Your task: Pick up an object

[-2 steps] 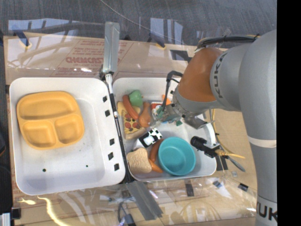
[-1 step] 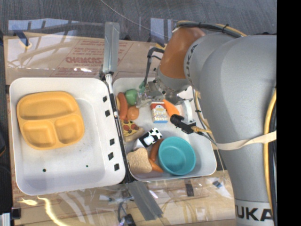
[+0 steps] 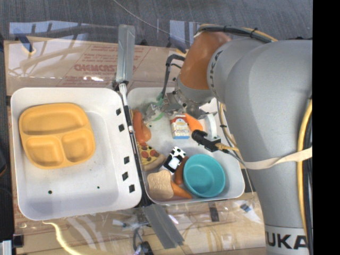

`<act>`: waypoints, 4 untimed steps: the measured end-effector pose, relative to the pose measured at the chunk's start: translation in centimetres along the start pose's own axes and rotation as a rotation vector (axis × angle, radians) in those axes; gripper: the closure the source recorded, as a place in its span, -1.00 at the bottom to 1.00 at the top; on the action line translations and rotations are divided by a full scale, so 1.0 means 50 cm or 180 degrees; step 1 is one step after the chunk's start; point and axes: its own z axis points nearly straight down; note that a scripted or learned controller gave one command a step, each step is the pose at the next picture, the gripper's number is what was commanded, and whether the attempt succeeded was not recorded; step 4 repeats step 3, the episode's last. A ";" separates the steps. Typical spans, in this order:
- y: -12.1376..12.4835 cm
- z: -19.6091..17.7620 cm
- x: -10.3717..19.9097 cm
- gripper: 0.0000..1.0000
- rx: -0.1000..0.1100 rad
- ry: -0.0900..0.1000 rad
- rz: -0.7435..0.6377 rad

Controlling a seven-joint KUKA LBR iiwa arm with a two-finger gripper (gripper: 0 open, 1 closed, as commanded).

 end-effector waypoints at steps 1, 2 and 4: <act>0.032 0.011 0.003 -1.00 -0.0006 -0.0004 0.0350; 0.034 -0.009 0.006 1.00 -0.0007 0.0000 0.0334; 0.061 -0.192 0.173 1.00 -0.0018 0.0012 0.0498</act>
